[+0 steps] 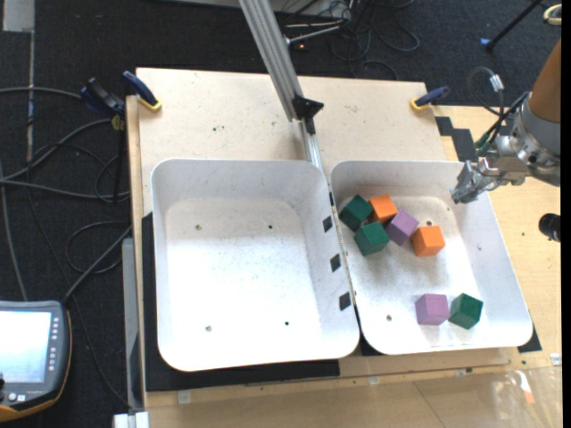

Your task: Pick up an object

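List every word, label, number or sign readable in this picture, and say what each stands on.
No text can be read.
The handheld grey-and-orange control pendant at the lower left has a lit screen; its contents are too blurred to read.
The small black square marks along the rims between the two shallow white bins carry no legible characters.

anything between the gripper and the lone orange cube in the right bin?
Nothing. In the camera view, only bare white bin floor lies between the gripper and the orange cube. The purple cube sits on the cube's far side.
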Action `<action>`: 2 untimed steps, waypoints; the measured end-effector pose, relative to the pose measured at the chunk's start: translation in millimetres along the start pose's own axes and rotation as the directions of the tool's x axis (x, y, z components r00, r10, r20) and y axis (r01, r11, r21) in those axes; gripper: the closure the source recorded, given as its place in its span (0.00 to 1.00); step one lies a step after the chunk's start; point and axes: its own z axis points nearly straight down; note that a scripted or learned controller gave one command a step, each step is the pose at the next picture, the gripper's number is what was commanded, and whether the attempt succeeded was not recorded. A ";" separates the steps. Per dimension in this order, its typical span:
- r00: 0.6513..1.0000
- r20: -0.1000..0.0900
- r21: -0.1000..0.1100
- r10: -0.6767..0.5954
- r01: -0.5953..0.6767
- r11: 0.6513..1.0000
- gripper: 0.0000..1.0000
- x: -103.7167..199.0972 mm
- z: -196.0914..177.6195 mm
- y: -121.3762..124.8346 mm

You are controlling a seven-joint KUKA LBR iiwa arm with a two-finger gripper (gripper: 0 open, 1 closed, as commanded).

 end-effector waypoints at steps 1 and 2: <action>1.000 -0.004 0.007 -0.004 0.004 1.000 1.00 53.5 17.4 -3.7; 1.000 -0.004 0.007 -0.005 0.005 1.000 1.00 106.4 13.0 -14.1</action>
